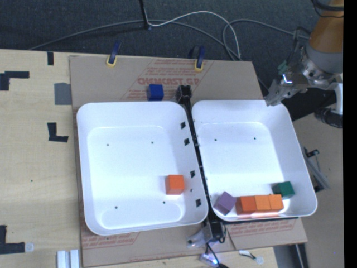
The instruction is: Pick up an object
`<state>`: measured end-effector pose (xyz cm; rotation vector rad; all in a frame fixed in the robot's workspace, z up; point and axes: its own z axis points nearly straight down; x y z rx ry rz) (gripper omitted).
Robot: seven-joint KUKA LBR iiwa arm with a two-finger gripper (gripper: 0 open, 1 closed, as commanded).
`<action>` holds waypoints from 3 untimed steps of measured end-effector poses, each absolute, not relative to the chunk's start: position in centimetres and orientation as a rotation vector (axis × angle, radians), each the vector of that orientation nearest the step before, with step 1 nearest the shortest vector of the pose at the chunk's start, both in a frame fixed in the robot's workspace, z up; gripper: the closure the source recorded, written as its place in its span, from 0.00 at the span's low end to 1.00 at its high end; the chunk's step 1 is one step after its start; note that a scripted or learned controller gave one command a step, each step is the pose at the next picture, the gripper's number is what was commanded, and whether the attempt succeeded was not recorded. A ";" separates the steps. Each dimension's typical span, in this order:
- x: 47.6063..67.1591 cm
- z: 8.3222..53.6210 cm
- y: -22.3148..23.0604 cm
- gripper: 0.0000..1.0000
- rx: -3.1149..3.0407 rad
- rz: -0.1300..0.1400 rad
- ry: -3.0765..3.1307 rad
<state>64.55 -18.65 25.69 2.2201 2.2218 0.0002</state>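
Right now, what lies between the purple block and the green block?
Camera view: orange blocks in a row between the purple block and green block, in the right bin.

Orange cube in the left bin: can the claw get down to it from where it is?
Probably yes. The orange cube sits alone, apart from the left bin walls, while the claw hovers beyond the right bin.

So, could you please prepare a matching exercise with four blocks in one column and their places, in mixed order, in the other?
Things:
1. blue block
2. single orange block
3. purple block
4. green block

Places:
A. left bin, near its right wall
B. right bin, front right corner
C. on the cardboard behind the left bin
D. right bin, front left corner

Pairs: 1-C, 2-A, 3-D, 4-B
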 end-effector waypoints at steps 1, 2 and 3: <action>64.5 24.3 -13.6 1.00 2.221 -0.001 2.223; 64.8 23.4 -8.8 1.00 2.219 -0.001 2.225; 64.7 23.4 -2.6 1.00 2.217 0.000 2.227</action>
